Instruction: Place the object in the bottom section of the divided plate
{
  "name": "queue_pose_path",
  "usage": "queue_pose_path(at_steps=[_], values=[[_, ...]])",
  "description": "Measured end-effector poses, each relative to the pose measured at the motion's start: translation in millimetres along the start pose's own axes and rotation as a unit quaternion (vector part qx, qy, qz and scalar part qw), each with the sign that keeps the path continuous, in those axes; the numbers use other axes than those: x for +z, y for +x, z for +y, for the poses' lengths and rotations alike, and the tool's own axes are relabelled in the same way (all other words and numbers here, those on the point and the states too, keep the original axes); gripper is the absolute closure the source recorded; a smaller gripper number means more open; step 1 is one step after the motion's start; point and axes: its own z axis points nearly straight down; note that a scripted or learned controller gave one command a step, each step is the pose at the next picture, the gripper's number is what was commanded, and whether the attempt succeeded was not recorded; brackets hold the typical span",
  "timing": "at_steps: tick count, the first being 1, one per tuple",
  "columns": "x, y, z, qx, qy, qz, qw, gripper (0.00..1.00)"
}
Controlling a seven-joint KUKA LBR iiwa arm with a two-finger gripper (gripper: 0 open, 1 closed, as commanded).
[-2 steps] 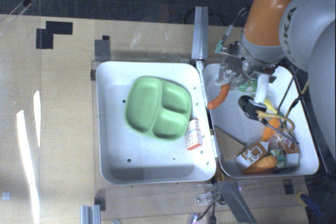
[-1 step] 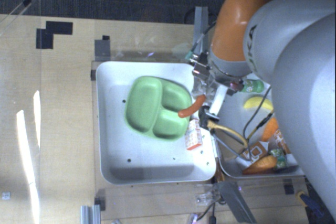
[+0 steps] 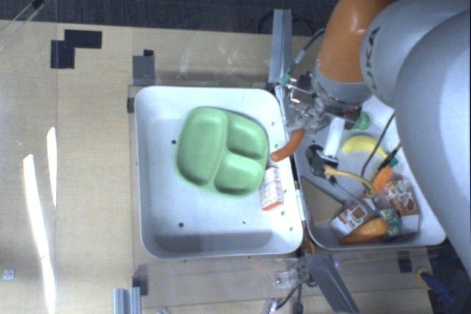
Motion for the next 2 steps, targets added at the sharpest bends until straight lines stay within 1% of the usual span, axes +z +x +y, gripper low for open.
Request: queue_pose_path(at_steps=[1,2], values=[[-12,65,30,0.036,0.000,0.000,0.9993,1.00],[-20,101,-9,-0.004,0.000,0.001,1.0000,1.00]])
